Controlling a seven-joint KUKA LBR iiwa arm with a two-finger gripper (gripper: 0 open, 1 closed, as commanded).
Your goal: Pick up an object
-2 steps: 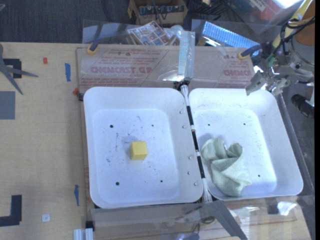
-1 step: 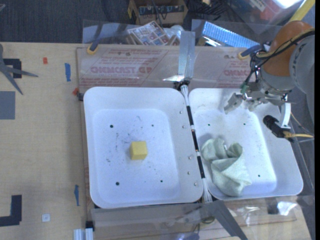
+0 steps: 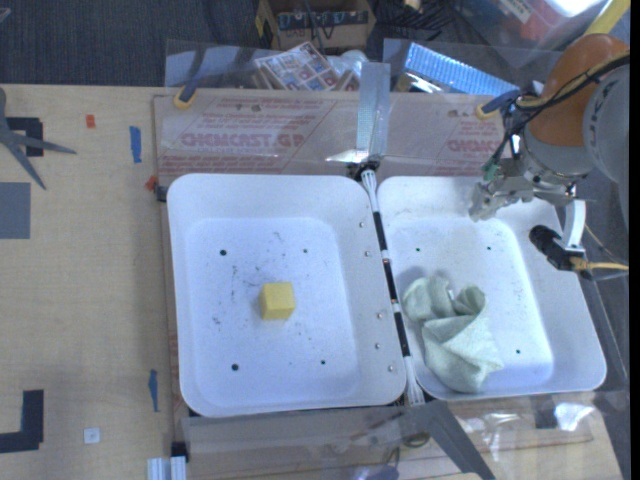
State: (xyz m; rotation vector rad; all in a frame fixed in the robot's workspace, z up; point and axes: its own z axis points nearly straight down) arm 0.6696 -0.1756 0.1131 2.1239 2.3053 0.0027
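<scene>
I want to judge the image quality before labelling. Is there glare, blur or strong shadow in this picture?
In the camera view, lighting is even and soft; the yellow block casts almost no shadow in the left bin. Glare washes out the top right corner and shines on the clear plastic sheet. The gripper looks slightly blurred, and the crumpled cloth lacks fine detail in the right bin.

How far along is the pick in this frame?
Nothing looks picked yet. The yellow block lies in the left bin, the crumpled pale cloth in the right bin. The gripper sits over the right bin's far edge, apart from both. Approach, grasp and lift remain.
</scene>
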